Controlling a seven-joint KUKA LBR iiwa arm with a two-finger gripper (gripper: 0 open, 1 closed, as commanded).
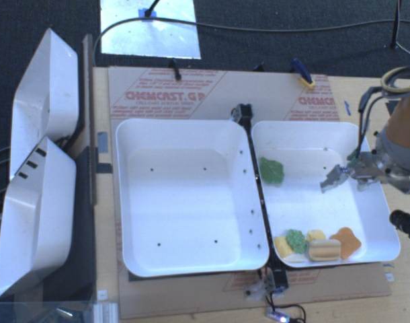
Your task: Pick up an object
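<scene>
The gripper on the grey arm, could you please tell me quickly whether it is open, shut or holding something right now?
Two-finger gripper: over the right white bin, nothing visible between its tips; open or shut cannot be told.

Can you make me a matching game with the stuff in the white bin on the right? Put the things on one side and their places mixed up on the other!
Things:
1. green leafy piece
2. orange piece
3. tan bread-like piece
4. gripper

Places:
A. lying alone near the divider between the bins, in the far half
B. above the bin's middle, on its right side
C. in the bin's near right corner
D. along the near wall, just left of the orange piece

Pairs: 1-A, 2-C, 3-D, 4-B
</scene>
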